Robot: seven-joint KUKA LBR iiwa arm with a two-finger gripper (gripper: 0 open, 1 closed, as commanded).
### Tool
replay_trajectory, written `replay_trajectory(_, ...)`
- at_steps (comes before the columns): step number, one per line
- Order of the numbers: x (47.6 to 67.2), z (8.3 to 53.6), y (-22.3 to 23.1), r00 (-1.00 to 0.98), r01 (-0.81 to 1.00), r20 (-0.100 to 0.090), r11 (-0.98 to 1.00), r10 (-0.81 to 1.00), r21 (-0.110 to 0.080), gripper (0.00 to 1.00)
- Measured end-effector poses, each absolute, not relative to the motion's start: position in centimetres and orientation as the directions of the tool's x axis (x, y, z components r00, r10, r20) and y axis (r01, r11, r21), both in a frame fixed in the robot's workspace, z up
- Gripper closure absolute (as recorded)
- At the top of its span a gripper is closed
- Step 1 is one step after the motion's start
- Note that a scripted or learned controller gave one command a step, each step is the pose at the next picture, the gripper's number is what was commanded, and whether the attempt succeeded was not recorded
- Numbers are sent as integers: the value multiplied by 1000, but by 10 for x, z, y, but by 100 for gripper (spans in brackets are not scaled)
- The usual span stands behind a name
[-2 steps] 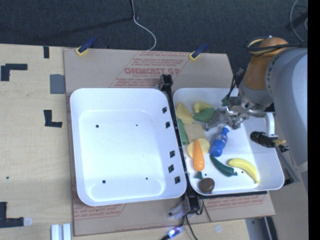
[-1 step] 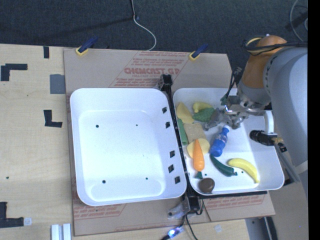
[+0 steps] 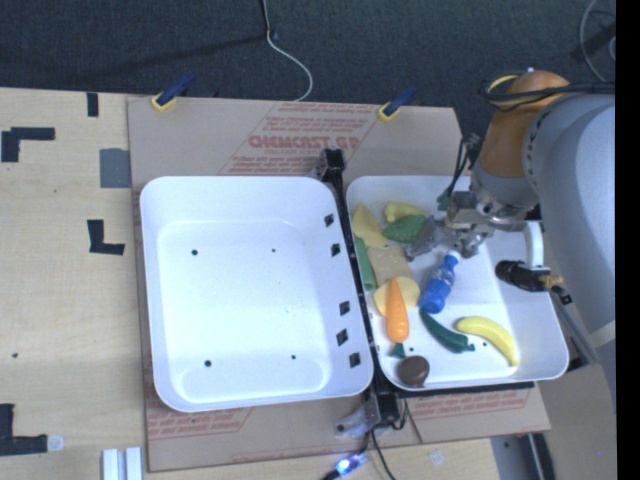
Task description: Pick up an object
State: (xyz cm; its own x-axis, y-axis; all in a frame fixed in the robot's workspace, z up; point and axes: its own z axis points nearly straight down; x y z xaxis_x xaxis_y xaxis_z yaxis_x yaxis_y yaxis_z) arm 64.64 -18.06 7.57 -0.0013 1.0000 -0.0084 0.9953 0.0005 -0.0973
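Here, going left to right: the left bin is lying bare, while the carrot, blue bottle and banana are resting loose in the right bin. The gripper is hovering above the bottle's cap, its grasp unreadable; nothing is lifted yet.

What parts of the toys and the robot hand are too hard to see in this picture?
- Robot hand, camera view: small and dark, its own wrist covers it, so open or shut is unclear.
- Green leafy toy: partly under the hand; touching or not is unclear.
- Small blue plastic bottle: its top end sits by the hand, too blurred to judge contact.
- Round brown toy: too small to identify.
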Motion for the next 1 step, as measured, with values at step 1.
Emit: replay_trajectory(1,648,75,-163,-3,996,-6,3,1000,-91,0)
